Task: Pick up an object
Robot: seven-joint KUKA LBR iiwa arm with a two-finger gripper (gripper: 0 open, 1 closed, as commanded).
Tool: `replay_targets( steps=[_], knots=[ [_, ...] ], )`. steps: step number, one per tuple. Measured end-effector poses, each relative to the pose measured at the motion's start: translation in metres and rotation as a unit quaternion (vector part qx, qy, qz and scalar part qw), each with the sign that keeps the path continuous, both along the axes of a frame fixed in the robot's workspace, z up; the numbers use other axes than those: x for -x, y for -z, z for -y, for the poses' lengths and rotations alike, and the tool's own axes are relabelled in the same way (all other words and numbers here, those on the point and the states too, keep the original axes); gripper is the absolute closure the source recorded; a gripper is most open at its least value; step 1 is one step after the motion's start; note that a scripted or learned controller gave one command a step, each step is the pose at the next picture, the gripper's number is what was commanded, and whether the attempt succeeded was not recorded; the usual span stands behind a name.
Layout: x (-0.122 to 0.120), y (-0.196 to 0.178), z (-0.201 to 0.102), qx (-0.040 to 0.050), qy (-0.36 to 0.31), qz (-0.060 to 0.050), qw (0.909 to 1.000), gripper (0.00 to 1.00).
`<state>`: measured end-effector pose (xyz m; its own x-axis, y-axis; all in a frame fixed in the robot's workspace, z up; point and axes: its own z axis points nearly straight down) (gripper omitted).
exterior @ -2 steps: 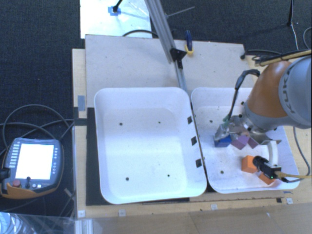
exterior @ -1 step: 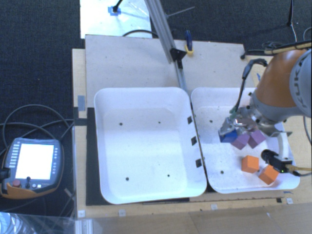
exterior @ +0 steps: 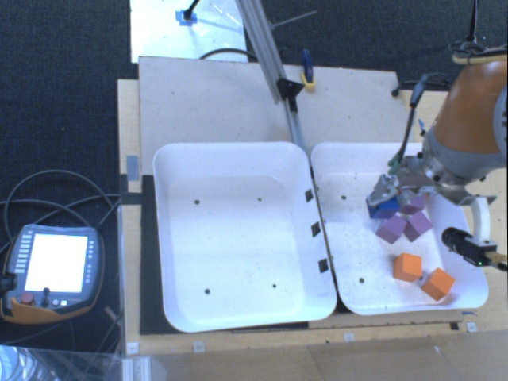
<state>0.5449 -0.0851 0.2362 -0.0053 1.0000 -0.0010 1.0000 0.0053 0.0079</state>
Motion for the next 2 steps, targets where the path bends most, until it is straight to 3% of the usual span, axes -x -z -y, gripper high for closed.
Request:
replay_targets(
  steps=[2],
  knots=[
    [-0.020,-0.011,-0.095,-0.0015,-0.003,-0.003,1.0000,1.00]
  ],
)
